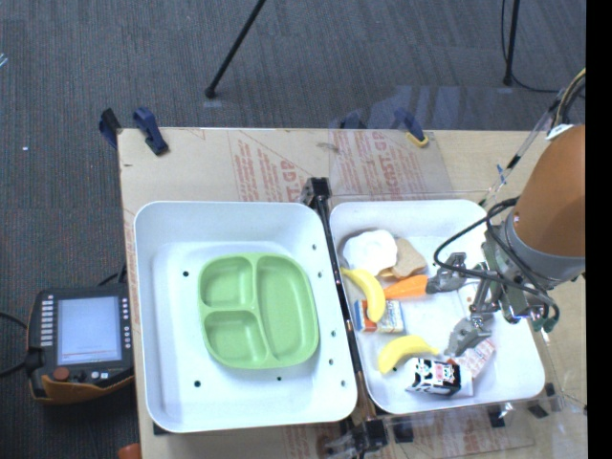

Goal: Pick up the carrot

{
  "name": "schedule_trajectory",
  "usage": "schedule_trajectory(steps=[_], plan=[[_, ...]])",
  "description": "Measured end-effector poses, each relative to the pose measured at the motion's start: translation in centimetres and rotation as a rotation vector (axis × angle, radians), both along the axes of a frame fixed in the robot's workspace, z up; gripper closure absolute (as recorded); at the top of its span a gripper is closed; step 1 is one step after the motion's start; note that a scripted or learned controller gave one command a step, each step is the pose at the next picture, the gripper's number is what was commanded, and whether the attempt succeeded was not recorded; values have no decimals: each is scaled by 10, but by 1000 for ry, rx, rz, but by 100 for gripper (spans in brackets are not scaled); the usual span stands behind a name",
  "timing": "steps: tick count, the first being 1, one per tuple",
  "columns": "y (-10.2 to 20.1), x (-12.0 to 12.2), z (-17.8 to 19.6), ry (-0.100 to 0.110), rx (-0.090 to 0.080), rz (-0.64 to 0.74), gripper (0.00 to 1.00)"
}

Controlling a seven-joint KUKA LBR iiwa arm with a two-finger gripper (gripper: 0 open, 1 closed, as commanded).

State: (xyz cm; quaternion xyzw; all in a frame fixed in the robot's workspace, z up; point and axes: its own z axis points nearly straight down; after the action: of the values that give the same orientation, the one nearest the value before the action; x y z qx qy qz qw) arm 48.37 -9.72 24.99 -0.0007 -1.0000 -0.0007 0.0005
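Over the right bin (535,371) hangs the end effector (457,304), spread wide and holding nothing — carrot (409,288) just left of it, wedged between banana (368,293) and bread (409,256). Best to come down straddling the carrot's width — clear of both neighbours.

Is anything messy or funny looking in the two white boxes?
Nothing looks spilled or broken. The right bin is just crowded: the carrot lies partly tucked under a beige slice, with two bananas close by and a small milk carton lying on its side. The green plate sits neatly in the left bin.
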Motion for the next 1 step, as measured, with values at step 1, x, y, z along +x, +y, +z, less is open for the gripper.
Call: schedule_trajectory(steps=[1], plan=[[19, 72, -28, 0, 1, -1, 0]])
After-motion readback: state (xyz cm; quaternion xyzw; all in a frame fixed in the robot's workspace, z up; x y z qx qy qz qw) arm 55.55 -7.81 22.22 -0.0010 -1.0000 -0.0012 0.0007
